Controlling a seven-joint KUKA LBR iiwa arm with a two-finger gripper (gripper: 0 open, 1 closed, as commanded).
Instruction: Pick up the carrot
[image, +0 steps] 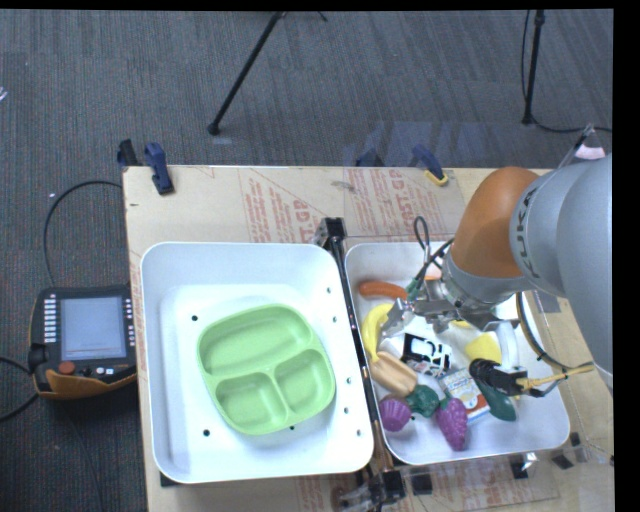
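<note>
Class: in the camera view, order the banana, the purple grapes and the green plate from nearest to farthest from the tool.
From the tool:
1. Banana, right bin, just left of the tool.
2. Purple grapes, right bin's near part.
3. Green plate, left bin.

1. The arm (560, 240) is cut off by the right edge.
2. The right bin (555, 425) is partly covered by the arm.
3. The gripper (425, 312) fingers are too small to be resolved.

You've got a wood surface (250, 200) w/ red print, carrying two white bins side by side: left bin (160, 300), right bin (545, 425). Blue clamps (157, 165) grip its far edge.
</note>
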